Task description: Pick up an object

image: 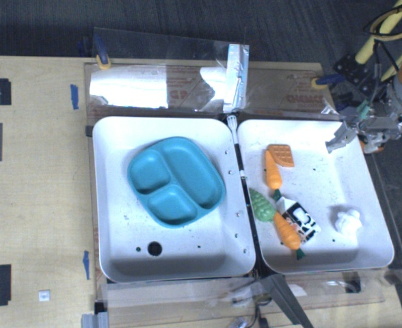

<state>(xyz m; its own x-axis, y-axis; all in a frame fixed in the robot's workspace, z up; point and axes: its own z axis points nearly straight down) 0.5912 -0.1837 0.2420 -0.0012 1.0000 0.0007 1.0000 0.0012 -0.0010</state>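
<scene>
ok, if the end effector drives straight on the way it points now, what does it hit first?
Probably bare floor of the right white bin. The end effector at its upper right rim points down-left; the orange waffle-textured block lies further on. Depth is unclear.

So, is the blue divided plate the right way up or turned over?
Right way up. The blue divided plate lies flat in the left bin, and its three hollow compartments face the camera.
</scene>
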